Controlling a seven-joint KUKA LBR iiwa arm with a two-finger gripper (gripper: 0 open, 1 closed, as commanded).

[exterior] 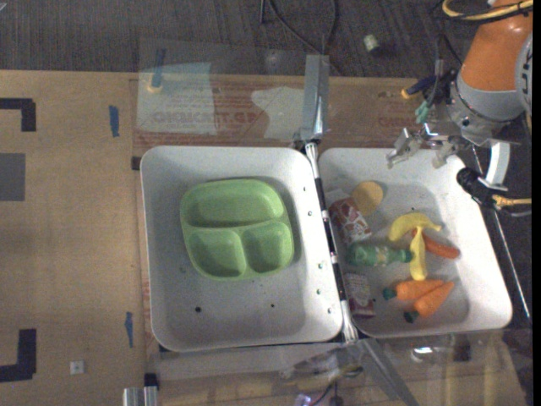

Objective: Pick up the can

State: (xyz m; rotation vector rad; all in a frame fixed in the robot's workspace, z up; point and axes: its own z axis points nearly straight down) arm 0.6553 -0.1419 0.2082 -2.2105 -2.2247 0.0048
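- Arm (499, 49): grey with a glossy orange band, entering at the upper right.
- Gripper (420, 146): metal, poised above the far rim of the right bin; two thin fingers (401, 150) stand spread apart with nothing between them.
- Right bin (490, 303): shallow white tray with rounded corners, smooth surface.
- Can (349, 219): small cylinder with a reddish printed label, lying on its side against the left wall of the right bin, just below the tan disc and well apart from the gripper.
- Tan disc (368, 196): rounded, matte, near the bin's far left.
- Green bottle (378, 255): lying flat, just below the can.
- Banana (415, 237): yellow, curved, smooth, right of the bottle.
- Carrots (425, 294): orange, tapered, green-tipped, near the front of the bin; another orange piece lies just right of the banana.
- Packet (358, 293): flat, printed, against the left wall near the front.
- Left bin (161, 252): white, same form, holding a green plate (237, 227) with three compartments, rounded and matte.
- Bench (68, 252): tan board with blue tape marks.
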